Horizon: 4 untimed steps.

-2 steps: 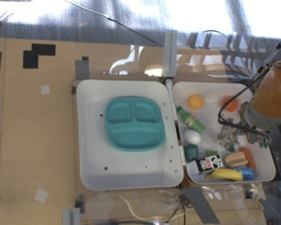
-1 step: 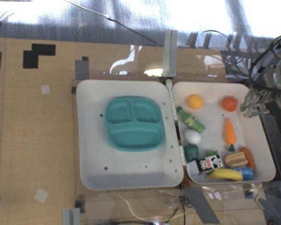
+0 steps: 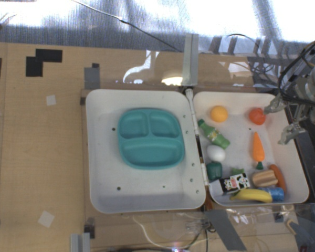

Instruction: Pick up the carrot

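1 carrot (image 3: pixel 258 147) lies untouched in the right bin (image 3: pixel 302 192), tip toward the far wall, so the pick has not begun. Just beside it at the bin's right edge, the gripper (image 3: pixel 284 121) hangs spread apart, holding nothing. Around the carrot sit a tomato (image 3: pixel 257 116), an orange (image 3: pixel 218 113), a green bottle (image 3: pixel 213 134), an egg (image 3: pixel 216 153) and a banana (image 3: pixel 251 195). The left bin (image 3: pixel 97 182) bears 1 teal tray (image 3: pixel 151 138).

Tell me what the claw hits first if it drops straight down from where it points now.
Probably the right bin's rim or floor near its right wall. The claw hangs over that edge, right of the carrot and tomato. Depth is unclear.
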{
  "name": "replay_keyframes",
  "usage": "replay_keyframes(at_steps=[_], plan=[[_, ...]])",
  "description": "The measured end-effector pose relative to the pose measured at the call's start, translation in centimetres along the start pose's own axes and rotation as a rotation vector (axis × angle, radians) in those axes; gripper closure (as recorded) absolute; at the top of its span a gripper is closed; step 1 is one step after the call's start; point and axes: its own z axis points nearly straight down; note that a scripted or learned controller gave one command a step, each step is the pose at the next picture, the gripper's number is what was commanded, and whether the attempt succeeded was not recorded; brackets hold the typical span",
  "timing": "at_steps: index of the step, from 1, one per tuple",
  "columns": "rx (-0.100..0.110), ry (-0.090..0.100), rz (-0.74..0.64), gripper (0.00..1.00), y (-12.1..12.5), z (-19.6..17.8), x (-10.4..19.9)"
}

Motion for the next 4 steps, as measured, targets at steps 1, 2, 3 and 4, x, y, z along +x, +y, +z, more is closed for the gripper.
replay_keyframes(at_steps=[1,2,3,4], plan=[[0.006,-0.008,0.039,0.00,0.2,12.6,1.4],[0.012,-0.013,-0.056,0.00,0.1,13.1,1.6],[0.016,-0.020,-0.062,1.00,0.1,11.7,1.3],[-0.003,0.000,-0.519,1.00,-0.6,12.5,-3.5]])
